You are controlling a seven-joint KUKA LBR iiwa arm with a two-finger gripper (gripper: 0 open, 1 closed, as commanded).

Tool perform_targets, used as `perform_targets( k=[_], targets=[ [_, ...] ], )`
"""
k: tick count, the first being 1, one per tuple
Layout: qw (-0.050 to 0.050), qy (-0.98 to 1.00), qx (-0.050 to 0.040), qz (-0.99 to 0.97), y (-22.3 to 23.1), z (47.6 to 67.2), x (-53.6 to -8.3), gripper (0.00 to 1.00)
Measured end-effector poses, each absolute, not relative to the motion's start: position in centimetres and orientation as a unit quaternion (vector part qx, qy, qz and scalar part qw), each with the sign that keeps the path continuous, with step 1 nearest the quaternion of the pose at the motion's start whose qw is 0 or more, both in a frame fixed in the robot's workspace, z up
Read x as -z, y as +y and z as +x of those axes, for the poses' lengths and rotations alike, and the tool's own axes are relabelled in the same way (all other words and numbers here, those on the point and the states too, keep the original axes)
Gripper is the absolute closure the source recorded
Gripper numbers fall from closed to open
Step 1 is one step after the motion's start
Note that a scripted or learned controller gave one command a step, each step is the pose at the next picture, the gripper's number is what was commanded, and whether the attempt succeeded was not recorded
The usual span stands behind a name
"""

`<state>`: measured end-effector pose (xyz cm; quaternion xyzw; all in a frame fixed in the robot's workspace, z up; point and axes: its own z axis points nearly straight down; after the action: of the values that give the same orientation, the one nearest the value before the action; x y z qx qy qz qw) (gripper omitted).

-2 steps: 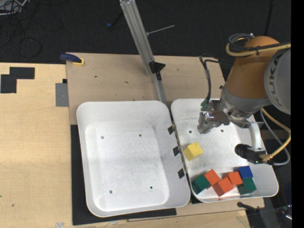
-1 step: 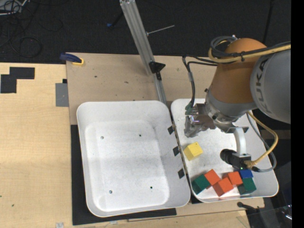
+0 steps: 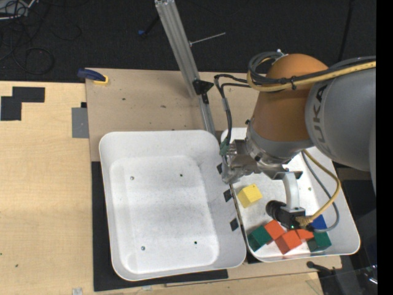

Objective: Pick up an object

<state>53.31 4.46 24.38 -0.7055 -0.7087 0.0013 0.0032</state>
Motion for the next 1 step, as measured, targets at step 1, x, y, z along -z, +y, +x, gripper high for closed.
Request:
perform_targets(
  k=[1],
  targets=[
    [0.004,-0.709,-0.0022,-0.705,9.3,51.76,-24.55,1.0]
  ],
)
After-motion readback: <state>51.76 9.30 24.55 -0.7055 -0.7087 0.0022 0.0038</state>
